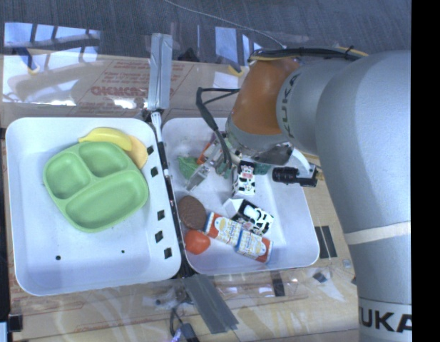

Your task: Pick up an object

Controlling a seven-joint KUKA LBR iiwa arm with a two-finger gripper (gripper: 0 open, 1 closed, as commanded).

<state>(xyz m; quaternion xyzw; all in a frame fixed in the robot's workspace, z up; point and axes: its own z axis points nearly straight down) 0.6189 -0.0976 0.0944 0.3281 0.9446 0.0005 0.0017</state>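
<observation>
While reaching in from the right, hangs low over the far-left part of the right-hand shallow white bin (299, 223): two-finger gripper (209, 164), metal, at the end of the grey arm (362, 141) with its orange band (262, 102). Released or clenched: cannot tell from this angle. Nothing seen carried.

Just left of the gripper, on the bin floor: small dark green crumpled object (186, 167), touching or nearly touching the gripper tip; cannot tell which. Just right of the gripper, below the wrist: small black-and-white cow-patterned carton (243, 179), standing upright.

Nearer the camera, in the same bin: second black-and-white cow-patterned box (254, 218), tilted, resting against a long white-and-orange carton (239, 236) lying on its side along the near wall. Left of these, by the wall between the bins: flat round brown disc (192, 211), and just beneath it a small red rounded object (197, 242), touching the carton's end.

Farther out, in the left-hand shallow white bin (23, 219): light green plastic plate with three compartments (97, 187), lying flat, well apart from the gripper. Behind its far edge, touching it: yellow banana (121, 141), curved along the rim.
</observation>
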